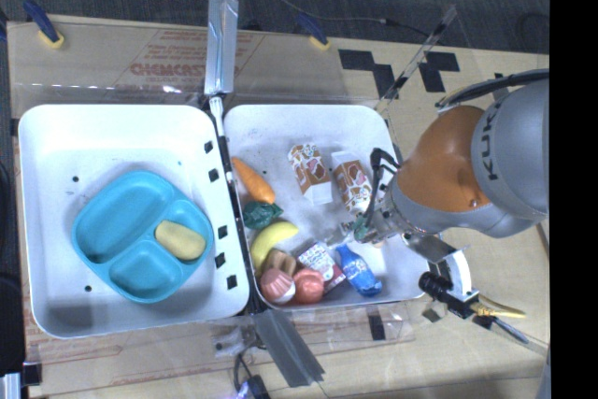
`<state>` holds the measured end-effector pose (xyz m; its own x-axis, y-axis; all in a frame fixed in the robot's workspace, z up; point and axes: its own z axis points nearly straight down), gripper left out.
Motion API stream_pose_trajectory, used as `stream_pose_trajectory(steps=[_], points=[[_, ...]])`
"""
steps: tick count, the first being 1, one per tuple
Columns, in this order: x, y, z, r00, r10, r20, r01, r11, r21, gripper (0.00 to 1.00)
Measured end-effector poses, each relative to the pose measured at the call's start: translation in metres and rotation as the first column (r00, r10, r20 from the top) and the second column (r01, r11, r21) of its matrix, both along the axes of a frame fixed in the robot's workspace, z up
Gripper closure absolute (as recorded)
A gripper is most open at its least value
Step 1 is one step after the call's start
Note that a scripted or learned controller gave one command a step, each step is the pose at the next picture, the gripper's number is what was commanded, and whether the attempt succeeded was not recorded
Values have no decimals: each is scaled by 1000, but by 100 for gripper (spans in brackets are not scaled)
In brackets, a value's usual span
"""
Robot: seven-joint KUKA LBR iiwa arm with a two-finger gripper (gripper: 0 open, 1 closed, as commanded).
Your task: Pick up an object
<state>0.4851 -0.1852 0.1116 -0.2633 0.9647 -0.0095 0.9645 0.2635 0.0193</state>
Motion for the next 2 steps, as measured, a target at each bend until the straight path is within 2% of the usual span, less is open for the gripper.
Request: stream_pose_trajectory(steps=[1, 2], points=[[-3, 87, -15, 997, -75, -6, 75, 997, 4, 100], [53, 154, 84, 1000, -3, -13, 3, 1000, 7, 100]])
